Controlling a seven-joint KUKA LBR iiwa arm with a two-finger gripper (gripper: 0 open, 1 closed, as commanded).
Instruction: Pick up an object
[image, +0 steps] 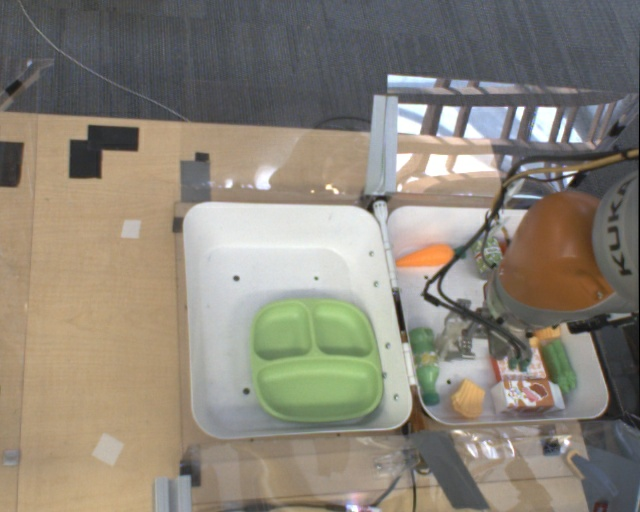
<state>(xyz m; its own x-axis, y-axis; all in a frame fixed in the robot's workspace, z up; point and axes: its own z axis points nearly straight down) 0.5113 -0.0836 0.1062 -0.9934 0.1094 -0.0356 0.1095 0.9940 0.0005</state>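
My gripper (461, 338) hangs low over the middle of the right bin (432, 227), below the orange wrist band (550, 250). Around it lie an orange carrot (425, 256) at the back, a green bottle (425, 360) just to its left, a yellow wedge (467, 399) in front, a red and white carton (525, 392) to the front right and a green cucumber (558, 365) at the right. Nothing is visibly held. The arm hides part of the bin's right side.
The left bin (215, 300) holds a green divided plate (315, 358). A small greenish round thing (488, 252) lies beside the carrot. Black cables loop off the wrist over the right bin. A metal frame (480, 110) stands behind the bins.
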